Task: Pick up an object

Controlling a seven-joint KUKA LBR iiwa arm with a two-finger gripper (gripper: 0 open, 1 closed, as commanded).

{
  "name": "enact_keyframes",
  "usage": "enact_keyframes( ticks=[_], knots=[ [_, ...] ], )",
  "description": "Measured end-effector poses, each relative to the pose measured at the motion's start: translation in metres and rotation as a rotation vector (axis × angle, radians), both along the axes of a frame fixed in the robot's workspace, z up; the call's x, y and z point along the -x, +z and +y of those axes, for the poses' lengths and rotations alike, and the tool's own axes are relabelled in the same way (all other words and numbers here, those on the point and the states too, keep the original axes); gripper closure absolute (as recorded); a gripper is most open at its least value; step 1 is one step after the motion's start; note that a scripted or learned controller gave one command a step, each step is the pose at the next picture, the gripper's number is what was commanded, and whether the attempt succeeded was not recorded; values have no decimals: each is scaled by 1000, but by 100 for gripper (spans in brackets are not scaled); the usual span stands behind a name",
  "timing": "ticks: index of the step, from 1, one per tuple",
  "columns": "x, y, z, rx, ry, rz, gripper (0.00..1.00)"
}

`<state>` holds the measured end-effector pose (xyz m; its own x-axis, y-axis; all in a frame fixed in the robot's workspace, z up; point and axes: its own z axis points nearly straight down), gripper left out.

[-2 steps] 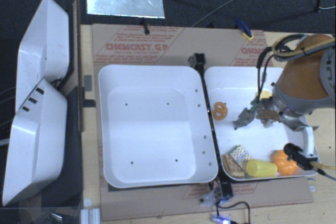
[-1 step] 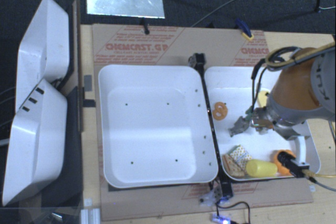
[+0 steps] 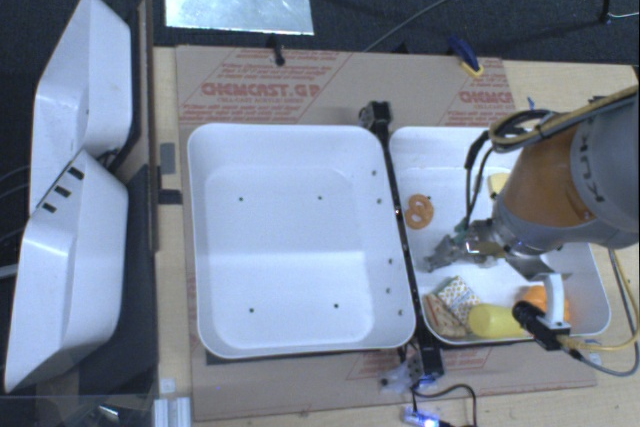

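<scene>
Objects sit in the right bin (image 3: 440,147): a pretzel-shaped brown piece (image 3: 419,211) near the bin's left wall; a patterned packet (image 3: 452,300) at the near left corner; a yellow lemon-like item (image 3: 493,320) just right of the packet; an orange item (image 3: 537,298) right of that, partly behind a black part of the arm; a pale yellow item (image 3: 497,183) further back, partly hidden by the arm. Gripper (image 3: 447,253) is low over the bin's middle, between pretzel and packet; nothing seen between its fingers, and their spacing cannot be told. Arm (image 3: 560,180) enters from the right. Left bin (image 3: 290,140) lies alongside. Cardboard (image 3: 260,85) under both bins reads "CHEMCAST" in red.
</scene>
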<state>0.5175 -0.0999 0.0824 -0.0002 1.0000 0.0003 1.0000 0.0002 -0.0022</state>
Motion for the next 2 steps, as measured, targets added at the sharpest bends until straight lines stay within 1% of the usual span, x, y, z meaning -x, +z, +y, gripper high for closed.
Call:
enact_keyframes(
  ticks=[1,2],
  knots=[
    [-1,12,0,0,0,-4,100],
    [-6,73,-6,1,0,-8,100]
  ],
)
